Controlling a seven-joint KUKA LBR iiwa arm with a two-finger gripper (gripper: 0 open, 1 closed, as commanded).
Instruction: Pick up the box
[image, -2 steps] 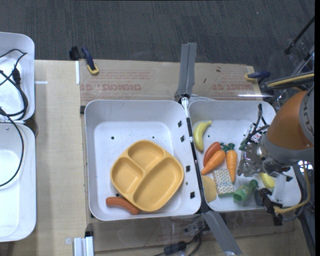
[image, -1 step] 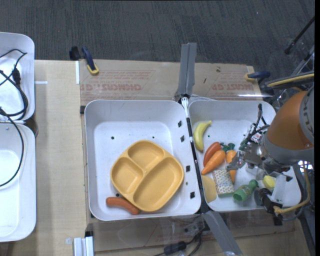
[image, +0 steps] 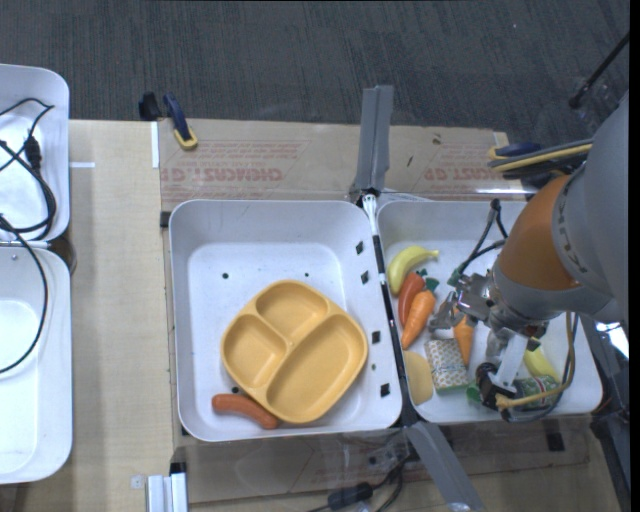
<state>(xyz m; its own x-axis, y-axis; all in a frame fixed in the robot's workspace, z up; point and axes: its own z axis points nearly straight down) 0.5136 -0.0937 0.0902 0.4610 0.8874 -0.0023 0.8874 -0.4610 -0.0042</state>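
Over the right bin (image: 590, 395), that's where I am: my grey arm comes in from the right, orange band bright above the wrist, and my gripper (image: 470, 305) hangs low among the toy food. Whether it is clenched or released, I cannot tell; the metal there is a tangle from this angle.

The box (image: 447, 364), a small speckled packet, lies flat on the right bin's floor, just below my gripper and close to the bin's left wall. Just left of it sits a pale yellow piece (image: 418, 377). Above that, two carrots (image: 413, 305) lean side by side, and a banana (image: 410, 264) curves at the bin's upper left. A small orange piece (image: 464, 343) lies right beside the box's upper corner.

Left of the right bin, touching it along the divider, is the second white bin (image: 200, 300), with a yellow sectioned plate (image: 293, 350) on its floor and a sausage (image: 243, 408) touching the plate's lower left edge.

Both bins rest on a pale wooden bench (image: 110, 330) with brown cardboard (image: 260, 165) spread behind them. A blue-handled clamp (image: 178, 121) grips the bench's far edge. Beyond runs dark grey carpet (image: 300, 50). Far left of the bins, black cables (image: 30, 190) loop over white trays.
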